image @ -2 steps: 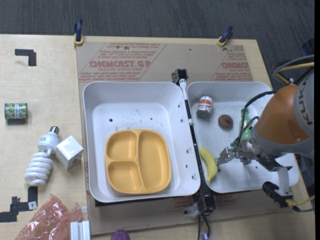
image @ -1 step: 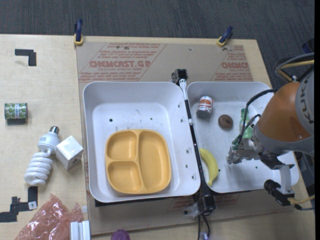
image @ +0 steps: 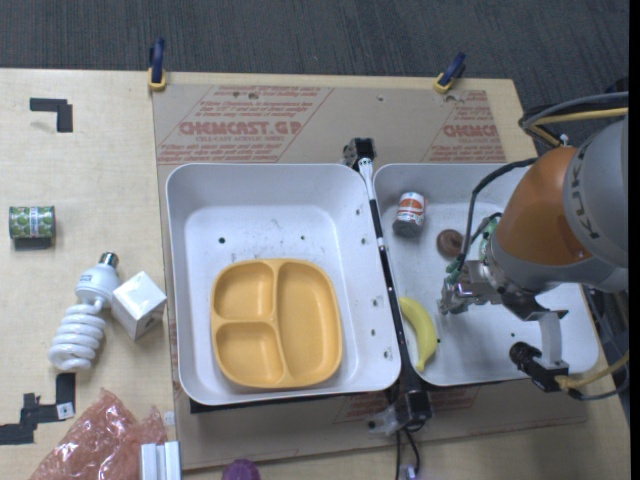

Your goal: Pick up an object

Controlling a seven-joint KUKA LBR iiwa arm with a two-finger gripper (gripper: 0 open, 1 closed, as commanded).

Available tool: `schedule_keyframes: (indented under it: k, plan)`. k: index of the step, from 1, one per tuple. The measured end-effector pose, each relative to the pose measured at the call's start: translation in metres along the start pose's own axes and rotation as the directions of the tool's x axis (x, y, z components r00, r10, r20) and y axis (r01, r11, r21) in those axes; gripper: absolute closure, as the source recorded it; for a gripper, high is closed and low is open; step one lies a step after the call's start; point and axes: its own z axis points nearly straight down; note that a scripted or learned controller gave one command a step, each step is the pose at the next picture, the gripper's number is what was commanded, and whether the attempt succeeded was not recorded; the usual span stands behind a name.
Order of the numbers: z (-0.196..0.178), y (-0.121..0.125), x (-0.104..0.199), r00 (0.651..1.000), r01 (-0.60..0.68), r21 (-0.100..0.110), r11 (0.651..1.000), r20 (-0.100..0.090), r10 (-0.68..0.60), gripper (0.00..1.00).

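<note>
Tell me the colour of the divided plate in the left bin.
Yellow-orange plate, seen in the camera view.

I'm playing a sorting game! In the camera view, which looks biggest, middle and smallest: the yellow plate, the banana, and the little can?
1. Yellow plate, clearly biggest.
2. Banana, much slimmer.
3. Little can, smallest, lying in the right bin with the banana.

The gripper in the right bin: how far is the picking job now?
Done: the arm has reached into the right bin, and the gripper is low there. In hand: nothing visibly held. Left: the banana, small can and brown object all lie on the bin floor, unpicked.
</note>
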Motion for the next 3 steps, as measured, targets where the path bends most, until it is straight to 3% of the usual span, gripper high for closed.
schedule_keyframes:
  k: [1, 2, 3]
  plan:
    - [0.0051, 0.0747, -0.0017, 1.000, 0.002, 0.001, 1.000, 0.000, -0.002, 1.00]
    - [0.0051, 0.0747, -0.0017, 1.000, 0.002, 0.001, 1.000, 0.000, -0.002, 0.00]
    - [-0.0046, 0.0750, -0.0022, 1.000, 0.004, 0.001, 1.000, 0.002, -0.004, 1.00]
